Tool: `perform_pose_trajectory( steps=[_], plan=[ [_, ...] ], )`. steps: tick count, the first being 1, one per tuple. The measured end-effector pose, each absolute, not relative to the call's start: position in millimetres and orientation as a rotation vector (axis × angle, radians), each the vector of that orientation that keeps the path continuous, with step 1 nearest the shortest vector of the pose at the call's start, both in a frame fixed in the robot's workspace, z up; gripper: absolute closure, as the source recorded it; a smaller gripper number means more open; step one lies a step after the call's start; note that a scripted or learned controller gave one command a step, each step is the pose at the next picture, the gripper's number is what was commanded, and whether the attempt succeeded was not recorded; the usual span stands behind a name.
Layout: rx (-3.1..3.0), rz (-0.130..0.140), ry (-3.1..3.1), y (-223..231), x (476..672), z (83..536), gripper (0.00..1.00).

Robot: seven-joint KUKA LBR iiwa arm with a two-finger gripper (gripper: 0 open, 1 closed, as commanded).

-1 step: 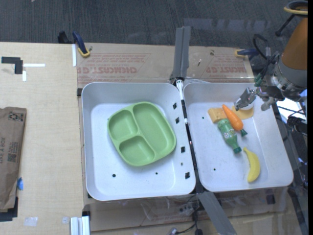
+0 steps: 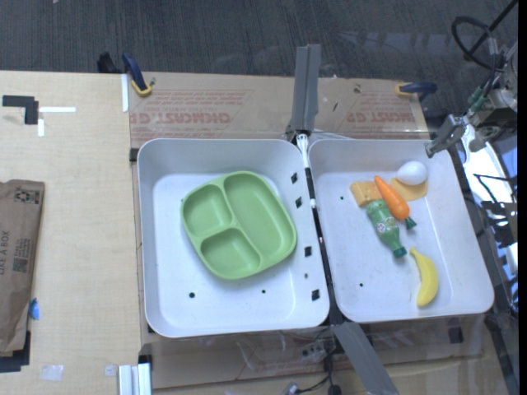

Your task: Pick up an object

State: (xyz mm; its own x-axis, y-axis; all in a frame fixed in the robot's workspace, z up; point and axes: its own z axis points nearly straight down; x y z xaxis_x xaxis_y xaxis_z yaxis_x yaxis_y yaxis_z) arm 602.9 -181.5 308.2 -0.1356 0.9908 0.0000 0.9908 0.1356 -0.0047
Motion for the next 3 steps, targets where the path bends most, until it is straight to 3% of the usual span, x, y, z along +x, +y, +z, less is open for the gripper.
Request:
perform_pose_trajectory(
  steps=[1,2,3],
  plan=[
    [-2.004,0.004,-2.413,-188.0,610.4,141.1,0.0],
    [-1.977,-0.017,-2.476,-175.8,616.9,105.1,0.0],
    [-1.98,-0.017,-2.474,-177.5,617.9,113.7,1.0]
  ],
)
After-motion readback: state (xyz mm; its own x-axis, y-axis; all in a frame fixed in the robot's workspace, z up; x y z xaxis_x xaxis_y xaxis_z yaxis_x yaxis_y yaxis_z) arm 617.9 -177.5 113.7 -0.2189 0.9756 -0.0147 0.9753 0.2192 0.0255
